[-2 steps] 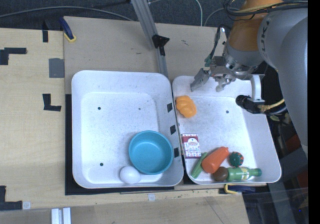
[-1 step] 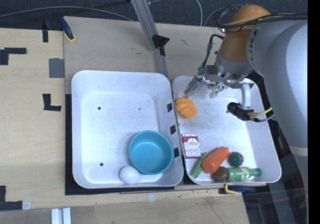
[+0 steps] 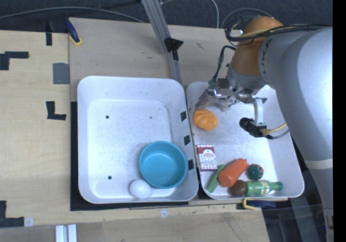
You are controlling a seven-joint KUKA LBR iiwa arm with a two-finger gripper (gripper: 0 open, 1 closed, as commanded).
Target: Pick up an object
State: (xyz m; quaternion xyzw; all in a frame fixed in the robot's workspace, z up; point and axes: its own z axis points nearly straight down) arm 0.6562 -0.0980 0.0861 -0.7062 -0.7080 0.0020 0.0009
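Right bin (image 3: 281,143): bottle (image 3: 259,187), carrot (image 3: 231,172), small ball (image 3: 254,171) and card (image 3: 206,158) crowd the near edge. Middle floor open. Orange fruit (image 3: 205,119) sits farther back by the left wall, gripper (image 3: 219,98) just above-right; can't tell its claw state. Left bin (image 3: 89,127): blue bowl (image 3: 162,163), white ball (image 3: 140,188) near front.

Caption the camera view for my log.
Gripper poised just above the orange toy in the right bin.

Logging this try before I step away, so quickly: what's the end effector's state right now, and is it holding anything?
End effector: low in the right bin, just above the orange toy; open or closed cannot be told, and no object is seen in it.
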